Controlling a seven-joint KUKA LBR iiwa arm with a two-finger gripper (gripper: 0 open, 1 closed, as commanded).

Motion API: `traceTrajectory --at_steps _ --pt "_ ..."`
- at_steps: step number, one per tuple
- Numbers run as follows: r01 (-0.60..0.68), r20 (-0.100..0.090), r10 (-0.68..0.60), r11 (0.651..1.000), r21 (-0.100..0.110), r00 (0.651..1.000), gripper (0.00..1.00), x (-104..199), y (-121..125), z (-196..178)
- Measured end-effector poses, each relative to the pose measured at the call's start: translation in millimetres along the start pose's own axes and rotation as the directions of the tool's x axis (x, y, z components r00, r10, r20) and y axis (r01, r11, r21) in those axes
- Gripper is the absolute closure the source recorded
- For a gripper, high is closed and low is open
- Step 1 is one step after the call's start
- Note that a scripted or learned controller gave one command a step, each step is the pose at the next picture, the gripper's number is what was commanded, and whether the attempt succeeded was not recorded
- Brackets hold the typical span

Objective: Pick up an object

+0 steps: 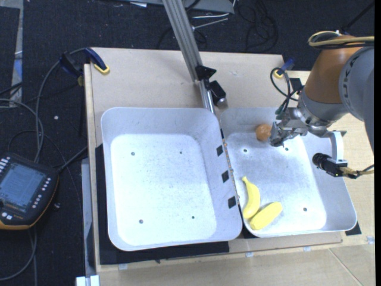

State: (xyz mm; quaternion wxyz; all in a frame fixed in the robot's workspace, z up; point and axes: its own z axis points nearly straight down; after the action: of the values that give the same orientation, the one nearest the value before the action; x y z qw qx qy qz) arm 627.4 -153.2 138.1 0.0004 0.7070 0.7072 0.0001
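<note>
Camera view. Right bin (333,216) taken as landmark. In its far-left corner sits a small orange-brown ball (262,131). Against its near-left wall lies a banana (250,196), with a second yellow piece (265,215) touching it on the near side. Left bin (119,130) lies flush beside the right bin. A slanted metal post (186,37) rises from the far end of the seam between the bins.

Arm (339,79) enters from the right, orange band above the wrist, bent down over the right bin's far end. Hand (278,137) points down just beside the ball; cannot tell whether it is spread or closed, nothing visibly gripped.

Pale wooden worktop (155,76). A pendant controller (21,189) lies well left of the bins on dark floor, amid cables.
</note>
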Motion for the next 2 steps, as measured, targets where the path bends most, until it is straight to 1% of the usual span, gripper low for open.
traceTrajectory --at_steps 1,2 --pt "-0.001 0.0 0.001 1.0 -0.004 1.0 1.0 -3 -8 -56" --pt "0.001 0.0 -0.001 1.0 -0.005 1.0 1.0 1 -4 -117"
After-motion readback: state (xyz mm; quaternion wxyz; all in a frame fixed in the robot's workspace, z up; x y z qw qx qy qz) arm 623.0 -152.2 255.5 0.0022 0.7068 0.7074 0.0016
